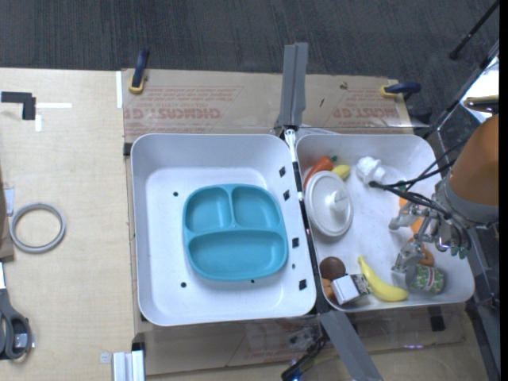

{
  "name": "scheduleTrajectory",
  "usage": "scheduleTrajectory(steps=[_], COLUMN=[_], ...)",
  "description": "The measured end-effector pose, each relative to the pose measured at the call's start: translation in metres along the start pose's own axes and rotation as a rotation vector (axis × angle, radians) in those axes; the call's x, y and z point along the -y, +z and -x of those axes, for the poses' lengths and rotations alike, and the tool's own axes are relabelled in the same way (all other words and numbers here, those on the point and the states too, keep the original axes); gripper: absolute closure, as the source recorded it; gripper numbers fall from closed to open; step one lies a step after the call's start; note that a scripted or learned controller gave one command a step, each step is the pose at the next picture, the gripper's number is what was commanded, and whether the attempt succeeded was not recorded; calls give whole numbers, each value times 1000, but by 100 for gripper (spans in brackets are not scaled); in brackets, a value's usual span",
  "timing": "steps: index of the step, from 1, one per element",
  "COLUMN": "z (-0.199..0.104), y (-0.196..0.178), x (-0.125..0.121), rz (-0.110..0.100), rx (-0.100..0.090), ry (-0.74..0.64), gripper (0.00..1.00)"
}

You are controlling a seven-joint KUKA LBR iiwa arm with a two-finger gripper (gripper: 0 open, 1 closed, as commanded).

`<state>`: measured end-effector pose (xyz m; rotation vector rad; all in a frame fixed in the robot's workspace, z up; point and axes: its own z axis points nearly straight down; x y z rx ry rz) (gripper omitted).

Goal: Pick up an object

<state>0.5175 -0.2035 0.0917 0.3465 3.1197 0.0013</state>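
Note:
The arm reaches in from the right, and my gripper (pixel 414 240) hangs low over the right side of the right bin (pixel 373 145). Just below it lies a green and red can (pixel 426 279) on its side. An orange piece (pixel 407 210) shows right beside the gripper, partly hidden by it. A banana (pixel 379 283) lies left of the can near the bin's front wall. Nothing is visibly lifted by the gripper.
The right bin also holds a white round lid (pixel 329 203), a carrot (pixel 319 167), a small yellow item (pixel 341 171), a white lump (pixel 368 167), a brown ball (pixel 331 267) and a small box (pixel 347 290). A blue divided plate (pixel 235 232) sits in the left bin (pixel 159 173).

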Motion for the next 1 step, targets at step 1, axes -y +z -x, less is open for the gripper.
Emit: scheduleTrajectory(steps=[1], z=[-26], y=[0], x=[16], rz=[0], rx=[-2], ry=[61], gripper=[0])
